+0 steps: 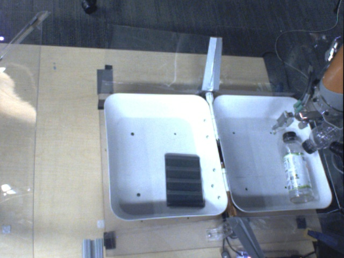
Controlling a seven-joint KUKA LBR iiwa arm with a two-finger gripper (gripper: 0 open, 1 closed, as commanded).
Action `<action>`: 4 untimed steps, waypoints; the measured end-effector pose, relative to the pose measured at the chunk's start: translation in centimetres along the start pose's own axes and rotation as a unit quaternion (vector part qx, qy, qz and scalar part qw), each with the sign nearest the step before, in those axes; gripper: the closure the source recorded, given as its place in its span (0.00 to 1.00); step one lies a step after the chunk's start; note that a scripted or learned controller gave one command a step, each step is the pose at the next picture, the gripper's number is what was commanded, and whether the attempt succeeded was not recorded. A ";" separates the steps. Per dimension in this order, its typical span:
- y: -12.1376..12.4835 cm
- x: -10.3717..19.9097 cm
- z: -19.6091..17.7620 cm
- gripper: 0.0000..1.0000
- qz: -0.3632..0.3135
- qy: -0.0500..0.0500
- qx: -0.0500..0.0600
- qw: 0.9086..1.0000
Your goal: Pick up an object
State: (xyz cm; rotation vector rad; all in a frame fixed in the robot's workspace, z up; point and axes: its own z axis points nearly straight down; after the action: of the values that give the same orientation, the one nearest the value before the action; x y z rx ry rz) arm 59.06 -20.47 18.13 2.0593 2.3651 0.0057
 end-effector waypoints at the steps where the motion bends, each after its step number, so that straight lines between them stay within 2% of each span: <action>1: 0.4 0.1 9.3 0.00 -0.054 -0.001 -0.003 0.999; 2: 0.8 0.3 8.0 1.00 -0.055 0.000 -0.006 0.998; 3: 8.9 5.9 -0.3 1.00 -0.121 0.000 -0.001 0.993; 4: 8.9 5.9 -0.3 0.00 -0.121 0.000 -0.001 0.993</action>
State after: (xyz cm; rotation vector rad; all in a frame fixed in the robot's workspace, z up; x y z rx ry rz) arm 67.07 -13.40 18.50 1.7582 2.5956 0.0068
